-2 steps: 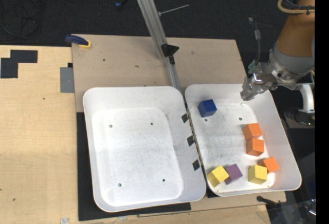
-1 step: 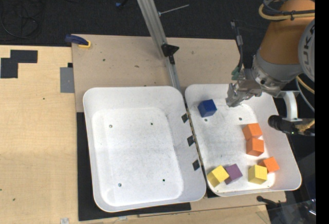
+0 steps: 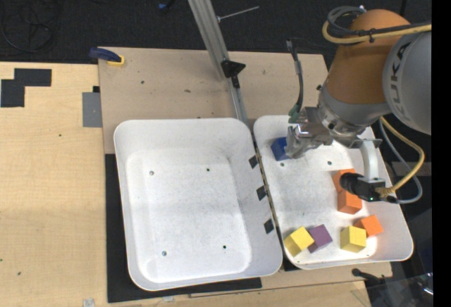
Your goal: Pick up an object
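Observation:
My gripper [image 3: 294,146] hangs over the far left part of the right bin [image 3: 310,186]. A blue block [image 3: 279,149] lies right beside it on its left, partly hidden by the gripper body. Whether the block sits between the fingers is hidden. Toward the near end of the same bin lie a yellow block [image 3: 299,239], a purple block [image 3: 320,236], a second yellow block [image 3: 354,238] and two orange blocks [image 3: 349,201] [image 3: 372,226].
The left bin [image 3: 183,200] lies beside the right one, joined by black clips [image 3: 261,192]. A slanted aluminium rail [image 3: 208,24] rises behind the bins. The arm's cables [image 3: 394,189] loop over the right bin's right edge.

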Robot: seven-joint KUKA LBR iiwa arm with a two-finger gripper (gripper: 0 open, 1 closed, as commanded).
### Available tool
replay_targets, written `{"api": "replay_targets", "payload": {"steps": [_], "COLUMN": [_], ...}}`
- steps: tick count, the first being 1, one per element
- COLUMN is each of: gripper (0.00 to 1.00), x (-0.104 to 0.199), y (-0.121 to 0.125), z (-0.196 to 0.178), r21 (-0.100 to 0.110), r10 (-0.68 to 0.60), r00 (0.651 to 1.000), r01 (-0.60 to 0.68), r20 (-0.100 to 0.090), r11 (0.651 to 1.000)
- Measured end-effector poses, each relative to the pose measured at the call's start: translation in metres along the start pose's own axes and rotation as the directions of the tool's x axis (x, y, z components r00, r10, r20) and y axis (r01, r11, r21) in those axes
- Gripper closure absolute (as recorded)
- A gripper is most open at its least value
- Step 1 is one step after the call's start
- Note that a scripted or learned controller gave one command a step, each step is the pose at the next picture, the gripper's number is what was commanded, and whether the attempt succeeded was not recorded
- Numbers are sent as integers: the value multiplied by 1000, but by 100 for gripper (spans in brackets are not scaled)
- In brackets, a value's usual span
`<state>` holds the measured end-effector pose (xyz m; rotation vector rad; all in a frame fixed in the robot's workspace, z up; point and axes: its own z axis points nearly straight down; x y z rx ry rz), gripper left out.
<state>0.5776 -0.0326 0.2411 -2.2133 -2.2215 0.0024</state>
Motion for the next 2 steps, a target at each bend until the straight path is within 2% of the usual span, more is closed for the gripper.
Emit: {"api": "replay_targets", "payload": {"steps": [1,2], "gripper": [100,100], "x": [51,111], "y": [-29,-45], "z": [6,5], "r21": [1,1], "r10": [0,-2], "r00": [1000,1000], "r01": [0,2], "r20": [1,0], "r11": [1000,1000]}}
